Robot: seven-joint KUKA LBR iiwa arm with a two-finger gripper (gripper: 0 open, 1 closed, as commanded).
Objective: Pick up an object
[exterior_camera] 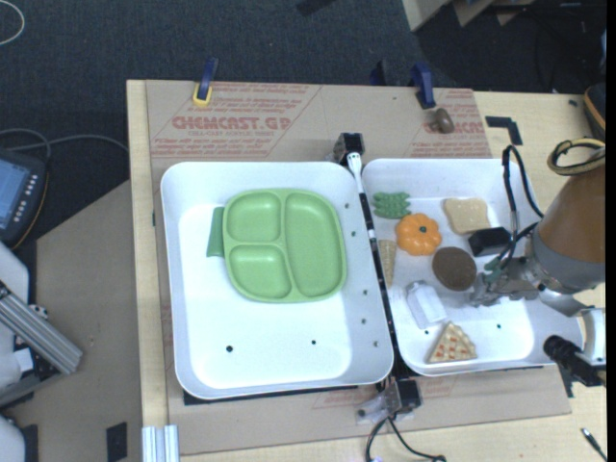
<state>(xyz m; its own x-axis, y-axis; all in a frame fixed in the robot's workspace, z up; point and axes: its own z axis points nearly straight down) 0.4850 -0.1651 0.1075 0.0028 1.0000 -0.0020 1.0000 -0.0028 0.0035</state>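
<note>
The right bin (510, 349) holds several small items: an orange pumpkin (418, 234), a brown round piece (453, 268), a tan bread slice (466, 215), a green leafy piece (391, 203), a white block (423, 305) and a pizza slice (450, 344). My gripper (489, 287) reaches in from the right and sits low in this bin, just right of the brown round piece and close to touching it. I see nothing clearly held in it.
The left bin (192, 335) holds a green divided plate (285, 243). A tan flat piece (387, 259) lies against the right bin's left wall. Black cables (510, 176) loop over the right bin's far right side. The arm's orange band (582, 219) hangs over the right rim.
</note>
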